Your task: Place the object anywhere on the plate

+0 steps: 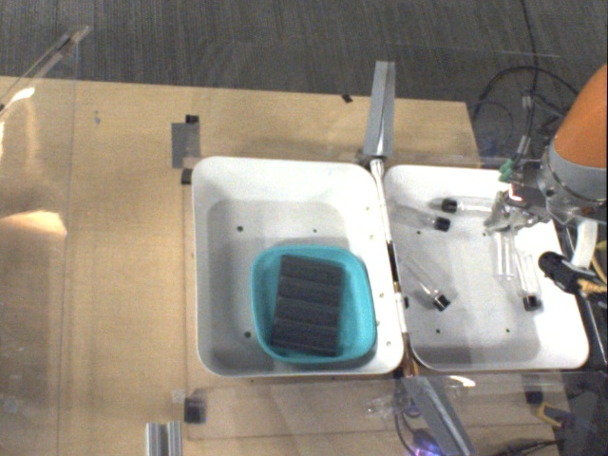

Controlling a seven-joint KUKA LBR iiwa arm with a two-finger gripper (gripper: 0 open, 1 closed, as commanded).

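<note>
Camera view: dark ribbed object (307, 304) lying on teal plate (356, 297) in left bin (214, 255); gripper (518, 209) above right bin (475, 340), cannot tell finger state; clear tubes (429, 291) there.

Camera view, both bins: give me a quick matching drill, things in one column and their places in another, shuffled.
Things:
1. teal plate
2. dark ridged block
3. clear tubes with black caps
4. tool

Places:
A. lying on the teal plate
B. scattered in the right bin
C. in the left bin, near corner
D. over the right bin's far right side

Pairs: 1-C, 2-A, 3-B, 4-D
</note>
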